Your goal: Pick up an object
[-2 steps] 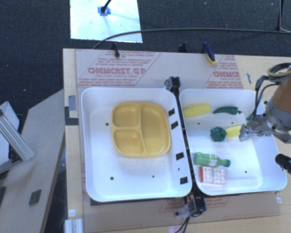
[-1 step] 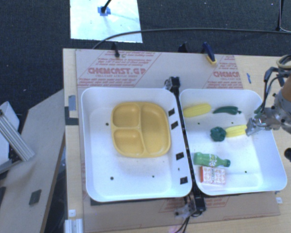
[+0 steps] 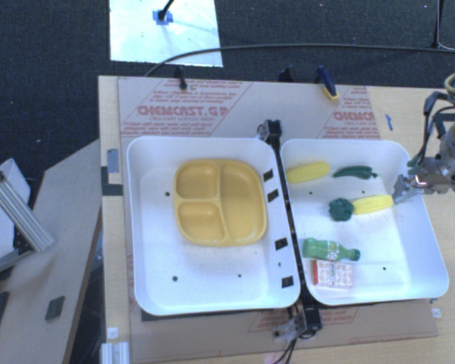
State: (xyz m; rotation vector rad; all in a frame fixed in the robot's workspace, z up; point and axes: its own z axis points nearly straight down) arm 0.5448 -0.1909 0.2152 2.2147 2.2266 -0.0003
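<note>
corn cob (image 3: 372, 203) just left of tool (image 3: 404, 189)

Arm enters from the right edge of the camera view, mid-height. Only the wrist end is in frame: a sliver of orange band at the far right, grey housing and looped cabling above it. Gripper (image 3: 406, 187) points left and slightly down, low, tip lit bright. Nothing visible between its tips. Tip area too small and blurred to read more. Rest of the arm is cut off by the frame edge.
</note>
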